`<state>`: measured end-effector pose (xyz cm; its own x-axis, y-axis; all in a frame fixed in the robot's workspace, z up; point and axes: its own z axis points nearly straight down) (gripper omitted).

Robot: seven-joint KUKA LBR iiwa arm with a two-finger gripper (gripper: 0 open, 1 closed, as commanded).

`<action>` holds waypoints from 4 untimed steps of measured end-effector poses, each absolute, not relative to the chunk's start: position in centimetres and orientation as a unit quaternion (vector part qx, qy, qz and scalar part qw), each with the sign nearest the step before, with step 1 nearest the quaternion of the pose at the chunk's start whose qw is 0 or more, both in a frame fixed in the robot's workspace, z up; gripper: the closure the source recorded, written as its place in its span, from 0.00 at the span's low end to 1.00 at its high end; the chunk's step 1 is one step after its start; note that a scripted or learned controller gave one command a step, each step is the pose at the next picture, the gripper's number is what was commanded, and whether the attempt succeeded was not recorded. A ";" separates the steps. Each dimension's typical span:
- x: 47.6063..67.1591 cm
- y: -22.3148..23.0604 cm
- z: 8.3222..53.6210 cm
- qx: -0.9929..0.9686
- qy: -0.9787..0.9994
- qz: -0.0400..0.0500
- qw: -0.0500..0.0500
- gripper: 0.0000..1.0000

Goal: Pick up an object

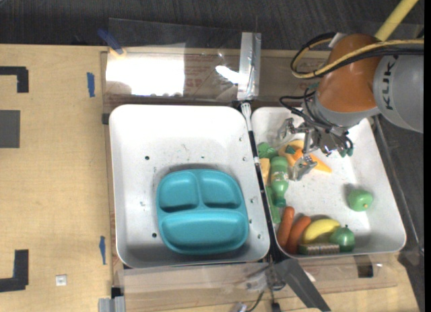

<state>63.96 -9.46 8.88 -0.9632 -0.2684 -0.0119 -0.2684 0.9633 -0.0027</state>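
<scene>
**Gripper low over the clutter in the right-hand bin**

The arm (377,81) entered from the upper right of the frame, its orange band above the wrist, and the gripper (308,157) hung over the upper left part of the right bin (384,189). Whether its fingers were open or closed could not be told; the metal parts blurred together against the items below, and nothing was clearly seen between them.

Right under and beside the gripper lay a tangle of small green pieces (277,169) mixed with an orange wedge (322,165) and a yellow bit along the bin's left wall. Lower in that bin, at the bottom edge, a carrot (287,226) lay beside a banana (319,228), with a green round piece just to the banana's right. A green apple (360,199) sat apart toward the right side.

The left bin (135,142) held a teal divided tray (201,209) in its lower middle. A clear plastic sheet (182,68) lay across the bench above that bin.
</scene>
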 end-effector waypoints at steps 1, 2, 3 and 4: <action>60.7 -9.6 9.0 -0.095 0.995 -0.001 0.006 0.00; 61.6 -9.5 8.9 -0.107 0.994 -0.001 0.007 0.00; 62.0 -9.4 10.3 -0.107 0.994 -0.002 0.014 1.00; 66.5 -3.0 20.1 -0.115 0.993 0.000 0.008 1.00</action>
<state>66.52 -3.01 20.12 -0.9733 -0.2288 -0.0164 -0.2288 0.9735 -0.0015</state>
